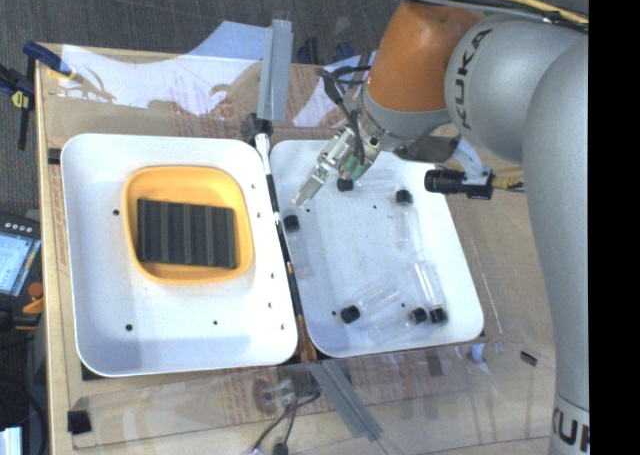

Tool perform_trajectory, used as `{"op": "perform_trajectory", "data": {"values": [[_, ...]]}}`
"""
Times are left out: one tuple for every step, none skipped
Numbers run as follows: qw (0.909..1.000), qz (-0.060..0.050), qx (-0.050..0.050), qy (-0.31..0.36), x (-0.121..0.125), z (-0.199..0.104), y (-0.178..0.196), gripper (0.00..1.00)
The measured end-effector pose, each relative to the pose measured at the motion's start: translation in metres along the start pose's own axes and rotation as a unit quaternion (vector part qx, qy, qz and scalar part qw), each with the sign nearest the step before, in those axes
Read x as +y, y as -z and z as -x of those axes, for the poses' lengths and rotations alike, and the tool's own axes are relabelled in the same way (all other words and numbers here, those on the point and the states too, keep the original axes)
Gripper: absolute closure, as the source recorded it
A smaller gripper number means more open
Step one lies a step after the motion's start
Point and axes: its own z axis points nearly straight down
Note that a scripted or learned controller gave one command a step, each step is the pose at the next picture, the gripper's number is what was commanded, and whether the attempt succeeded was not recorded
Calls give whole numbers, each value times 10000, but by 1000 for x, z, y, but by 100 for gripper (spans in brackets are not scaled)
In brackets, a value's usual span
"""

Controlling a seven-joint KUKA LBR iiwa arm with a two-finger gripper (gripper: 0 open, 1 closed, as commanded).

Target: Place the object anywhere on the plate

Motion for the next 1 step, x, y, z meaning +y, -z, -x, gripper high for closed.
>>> {"op": "perform_trajectory", "data": {"values": [[9988, 12, -18, 495, 49, -30, 2, 0]]}}
